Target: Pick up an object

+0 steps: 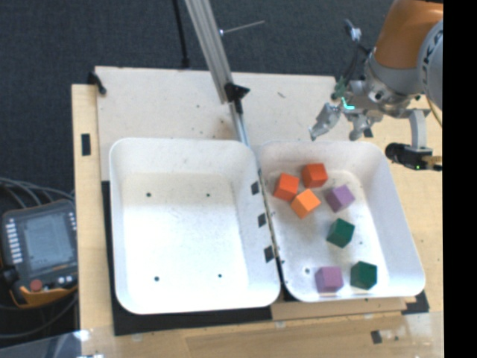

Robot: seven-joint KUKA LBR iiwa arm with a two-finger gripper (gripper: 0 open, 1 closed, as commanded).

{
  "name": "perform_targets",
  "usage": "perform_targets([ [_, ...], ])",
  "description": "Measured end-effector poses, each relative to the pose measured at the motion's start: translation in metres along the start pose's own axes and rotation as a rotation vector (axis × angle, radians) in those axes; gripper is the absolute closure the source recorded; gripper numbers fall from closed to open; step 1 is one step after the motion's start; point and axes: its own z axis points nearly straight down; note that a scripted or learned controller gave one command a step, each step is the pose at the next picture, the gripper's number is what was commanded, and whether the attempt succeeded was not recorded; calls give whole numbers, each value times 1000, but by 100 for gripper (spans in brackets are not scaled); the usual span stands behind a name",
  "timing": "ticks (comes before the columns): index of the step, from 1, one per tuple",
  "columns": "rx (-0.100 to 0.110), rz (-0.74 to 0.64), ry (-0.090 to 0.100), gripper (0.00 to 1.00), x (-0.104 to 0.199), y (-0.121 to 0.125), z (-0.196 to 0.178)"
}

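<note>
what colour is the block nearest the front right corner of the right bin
Dark green: the block sits beside a purple block, clearest in the camera view.

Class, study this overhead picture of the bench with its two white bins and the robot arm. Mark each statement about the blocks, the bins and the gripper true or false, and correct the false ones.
1. All the blocks lie in the right bin. True.
2. There are three green blocks. False: two, one green block mid-bin and another green block near the front.
3. The gripper is above the right bin's far rim, holding no block. True.
4. The two purple blocks touch each other. False: one purple block and the other purple block lie well apart.
5. The light orange block sits close against the orange blocks. True.
</note>
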Motion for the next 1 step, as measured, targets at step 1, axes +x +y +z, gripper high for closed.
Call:
perform_targets([
  [1,-4,-2,-3,0,-1,1,-3],
])
